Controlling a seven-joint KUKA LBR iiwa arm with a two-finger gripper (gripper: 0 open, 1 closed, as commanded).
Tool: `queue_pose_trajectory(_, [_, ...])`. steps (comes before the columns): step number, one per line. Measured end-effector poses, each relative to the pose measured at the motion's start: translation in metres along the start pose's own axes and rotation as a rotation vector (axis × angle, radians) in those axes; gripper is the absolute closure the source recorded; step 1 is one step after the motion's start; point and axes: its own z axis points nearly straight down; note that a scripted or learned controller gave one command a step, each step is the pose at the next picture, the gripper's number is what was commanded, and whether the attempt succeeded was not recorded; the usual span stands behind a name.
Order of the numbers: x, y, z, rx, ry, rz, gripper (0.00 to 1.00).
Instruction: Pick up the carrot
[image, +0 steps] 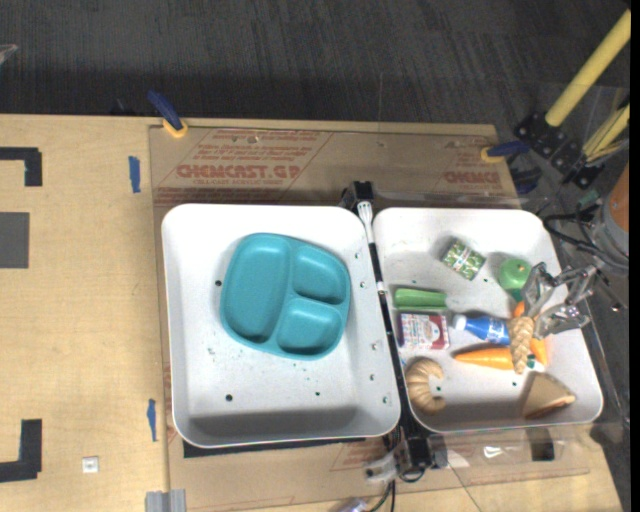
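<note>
The carrot is orange and lies on its side in the lower part of the right bin, with its pointed tip to the left. A tan braided rope piece crosses its thick right end. My gripper hovers at the bin's right side, just above and to the right of the carrot's thick end. It is open, with nothing between its fingers.
Around the carrot lie a blue-and-white tube, a red-and-white packet, a green marker, a green round fruit, a small green box, a tan pastry and a brown cone. The left bin holds a teal divided plate.
</note>
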Motion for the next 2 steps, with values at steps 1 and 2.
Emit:
queue_pose_trajectory(1, [-0.025, -0.027, 0.143, -0.003, 0.000, -0.294, 1.00])
queue_pose_trajectory(2, [-0.061, 0.022, 0.107, -0.005, -0.003, -0.324, 1.00])
